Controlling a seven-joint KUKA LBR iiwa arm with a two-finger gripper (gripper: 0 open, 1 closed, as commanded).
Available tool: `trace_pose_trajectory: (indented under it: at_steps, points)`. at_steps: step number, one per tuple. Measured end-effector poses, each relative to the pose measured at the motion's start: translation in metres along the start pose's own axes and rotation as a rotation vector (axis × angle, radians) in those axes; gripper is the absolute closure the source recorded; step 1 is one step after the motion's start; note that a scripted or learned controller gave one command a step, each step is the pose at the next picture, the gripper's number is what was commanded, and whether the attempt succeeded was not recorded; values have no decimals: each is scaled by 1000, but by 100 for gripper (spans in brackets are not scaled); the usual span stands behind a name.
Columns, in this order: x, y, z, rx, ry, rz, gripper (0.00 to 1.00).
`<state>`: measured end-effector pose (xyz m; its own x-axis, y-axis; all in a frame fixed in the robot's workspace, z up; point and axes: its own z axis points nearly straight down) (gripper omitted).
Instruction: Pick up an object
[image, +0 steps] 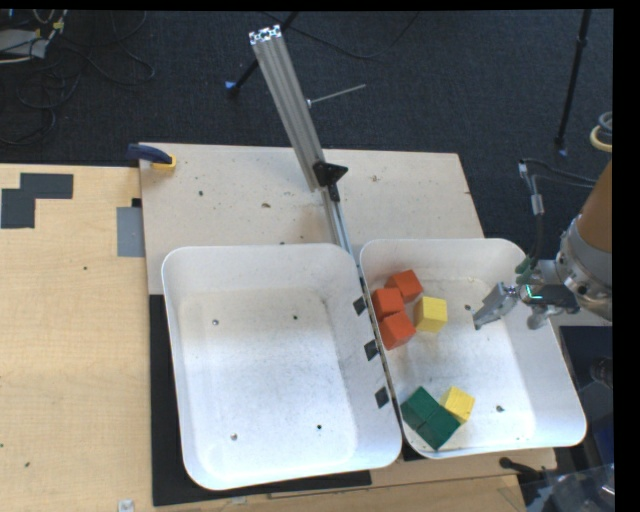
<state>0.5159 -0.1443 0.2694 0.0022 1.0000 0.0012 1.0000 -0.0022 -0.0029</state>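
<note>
Six blocks (398, 328) lie in right bin (545, 400).

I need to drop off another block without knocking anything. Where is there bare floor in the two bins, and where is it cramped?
The left bin offers open floor wall to wall. In the right bin, it is crowded along the left wall: orange blocks, a yellow block, and green blocks lower down. The gripper hangs over the right half.

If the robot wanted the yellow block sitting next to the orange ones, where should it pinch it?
Probably from above, across the near and far faces of the yellow block. Its left side sits close against the orange blocks, leaving little room there, while the other sides look free. The gripper is just to its right.
</note>
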Motion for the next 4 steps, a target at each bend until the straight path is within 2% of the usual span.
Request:
trace_pose_trajectory:
  at_steps: [2,3,4]
  points:
    - [15,-15,109,6,2,-2,0]
    - [18,-14,153,6,2,0,0]
    - [16,-14,141,2,1,8,100]
